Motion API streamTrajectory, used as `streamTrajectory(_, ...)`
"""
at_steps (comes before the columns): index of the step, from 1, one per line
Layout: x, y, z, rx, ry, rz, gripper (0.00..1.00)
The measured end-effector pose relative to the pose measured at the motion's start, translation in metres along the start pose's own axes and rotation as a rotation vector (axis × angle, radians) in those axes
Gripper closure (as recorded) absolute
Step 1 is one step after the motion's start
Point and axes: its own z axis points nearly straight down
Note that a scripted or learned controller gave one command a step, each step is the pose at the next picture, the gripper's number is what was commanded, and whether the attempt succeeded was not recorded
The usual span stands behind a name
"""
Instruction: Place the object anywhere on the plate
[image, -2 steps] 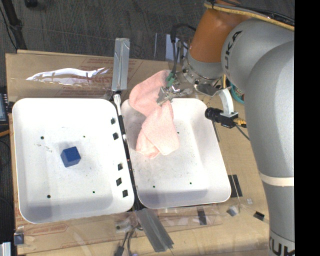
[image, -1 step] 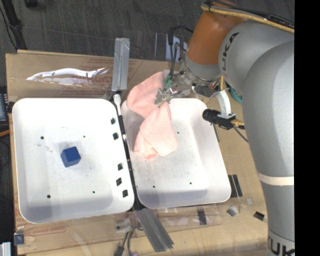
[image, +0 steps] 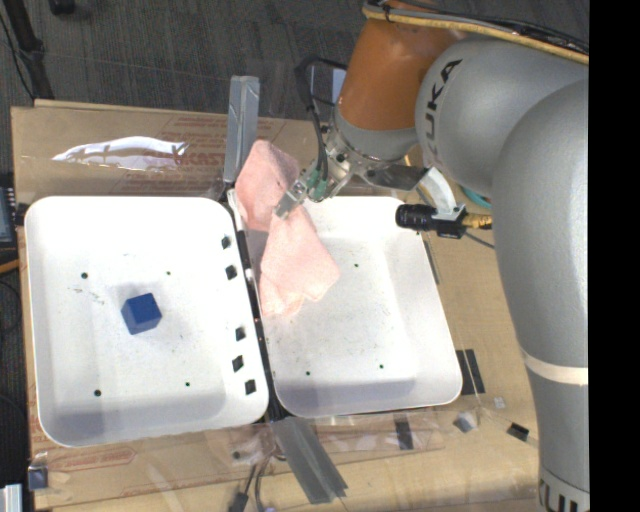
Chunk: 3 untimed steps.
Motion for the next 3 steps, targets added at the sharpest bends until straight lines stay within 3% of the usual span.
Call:
streamTrajectory(2,0.084,0.063,-0.008,-0.003,-0.005,-0.812,1.00)
streamTrajectory(3,0.125,0.093,0.003,-0.001,-0.003,-0.880,1.00)
